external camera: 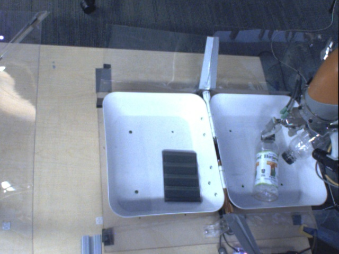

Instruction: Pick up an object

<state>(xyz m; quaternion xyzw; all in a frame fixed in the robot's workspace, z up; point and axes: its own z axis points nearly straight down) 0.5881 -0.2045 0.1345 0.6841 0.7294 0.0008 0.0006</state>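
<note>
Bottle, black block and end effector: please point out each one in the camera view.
Bottle [266, 169], camera view, on its label.
Black block [181, 176], camera view, on its ridged top.
End effector [283, 125], camera view, on its metal tip.

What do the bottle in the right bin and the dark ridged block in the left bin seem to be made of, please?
The bottle looks like clear, glossy plastic: the bin shows through its base, and a printed label wraps its middle. It might be glass. The ridged block looks like matte black rubber or foam: it gives no shine, and shallow grooves cross its top. Neither is certain.
</note>
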